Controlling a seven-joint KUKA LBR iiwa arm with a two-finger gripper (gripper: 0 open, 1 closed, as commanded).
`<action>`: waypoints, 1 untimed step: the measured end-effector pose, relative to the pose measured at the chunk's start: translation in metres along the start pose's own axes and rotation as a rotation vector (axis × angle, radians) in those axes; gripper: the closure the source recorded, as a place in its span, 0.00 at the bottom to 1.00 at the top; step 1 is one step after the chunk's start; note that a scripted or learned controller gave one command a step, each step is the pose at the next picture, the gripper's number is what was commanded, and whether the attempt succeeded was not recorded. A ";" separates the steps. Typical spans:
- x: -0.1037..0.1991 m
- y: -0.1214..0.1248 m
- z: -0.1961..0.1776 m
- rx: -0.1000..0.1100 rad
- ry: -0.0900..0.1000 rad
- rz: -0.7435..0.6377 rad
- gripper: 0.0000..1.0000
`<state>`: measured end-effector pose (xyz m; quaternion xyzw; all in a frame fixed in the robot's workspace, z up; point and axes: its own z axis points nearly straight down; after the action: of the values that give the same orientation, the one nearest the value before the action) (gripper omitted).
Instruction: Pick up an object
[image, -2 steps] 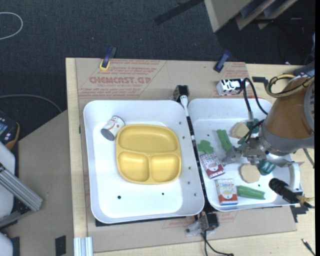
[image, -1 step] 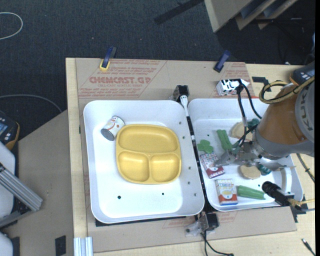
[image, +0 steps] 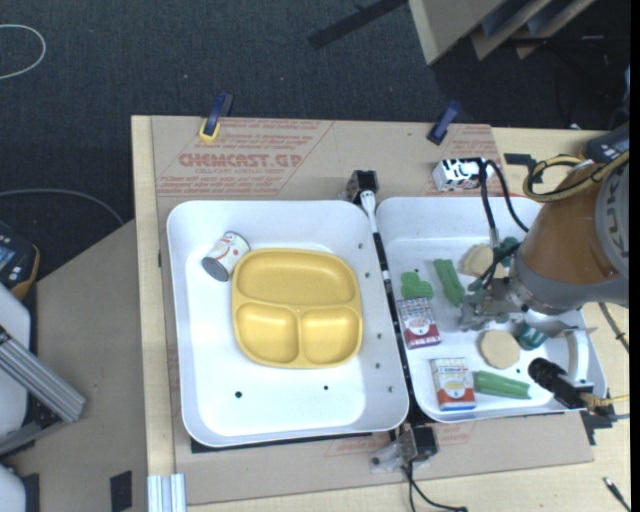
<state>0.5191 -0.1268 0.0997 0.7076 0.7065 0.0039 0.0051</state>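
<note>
My gripper (image: 480, 306) hangs low over the middle of the right bin (image: 425, 222), and the grey arm comes in from the right. Just left of it lie a long green piece (image: 449, 281) and a small green piece (image: 415, 287). A tan disc (image: 499, 349) rests right below the gripper, and another tan piece (image: 477, 260) lies behind it, partly hidden by the arm. A red and white packet (image: 418, 322) lies to the left, near the bin's wall. I see nothing held in the gripper.
At the front of the right bin lie a second red and white packet (image: 453, 383) and a green pickle-like piece (image: 502, 384). The left bin (image: 200, 380) holds a yellow divided plate (image: 297, 305) and a small tipped can (image: 225, 255).
</note>
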 end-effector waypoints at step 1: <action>0.008 0.000 -0.059 0.007 0.000 -0.003 1.00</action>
<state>0.5188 -0.1189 0.1591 0.7065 0.7077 0.0013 0.0025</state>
